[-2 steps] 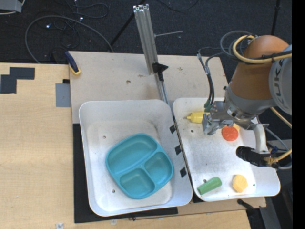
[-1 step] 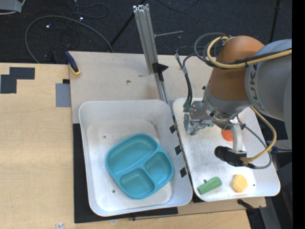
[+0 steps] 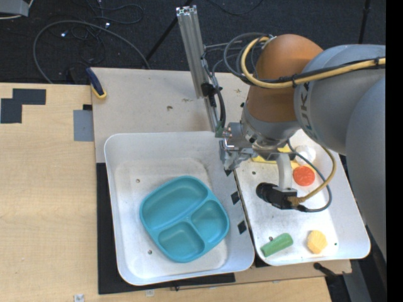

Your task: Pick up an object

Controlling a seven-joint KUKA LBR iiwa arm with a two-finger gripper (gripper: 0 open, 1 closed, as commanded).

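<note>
Here, pincer (image 3: 228,162) state unclear, above bin (image 3: 119,168) edge, blue tray (image 3: 182,218), no legible writing.

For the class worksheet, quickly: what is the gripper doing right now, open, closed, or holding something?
Gripper: cannot be told; it sits over the divide between the two bins, and nothing is seen held.
</note>
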